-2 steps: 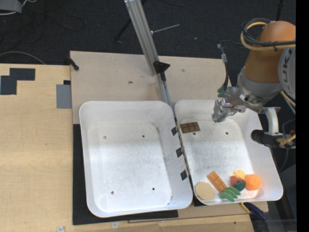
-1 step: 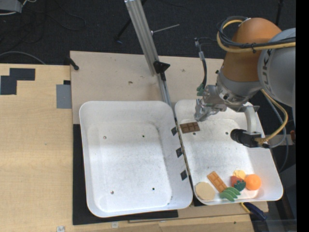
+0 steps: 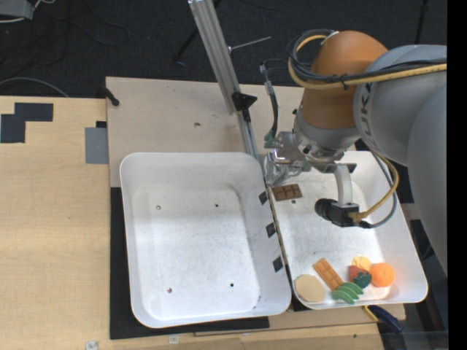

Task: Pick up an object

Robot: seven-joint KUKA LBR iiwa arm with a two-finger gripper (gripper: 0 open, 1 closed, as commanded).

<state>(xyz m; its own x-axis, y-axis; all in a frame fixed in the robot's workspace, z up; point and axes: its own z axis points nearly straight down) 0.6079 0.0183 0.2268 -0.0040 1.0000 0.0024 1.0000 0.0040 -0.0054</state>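
Observation:
My gripper [image 3: 279, 172] hangs over the far left corner of the right bin [image 3: 408, 286], close to the wall between the two bins. Just below it, toward the front, a small brown chocolate-like bar [image 3: 287, 192] lies on the bin floor; I cannot tell whether the gripper touches it. At the bin's near edge lie a beige round piece [image 3: 311, 289], an orange wafer [image 3: 328, 273], a green piece [image 3: 349, 292], a red piece [image 3: 357, 274], a yellow piece [image 3: 361, 262] and an orange ball [image 3: 381, 274].
The left bin [image 3: 135, 195] stands beside the right one, with black clips [image 3: 270, 228] along the shared wall. A slanted aluminium post [image 3: 219, 57] rises behind the bins. The arm's bulk and a black cable connector [image 3: 337, 211] overhang the right bin's middle.

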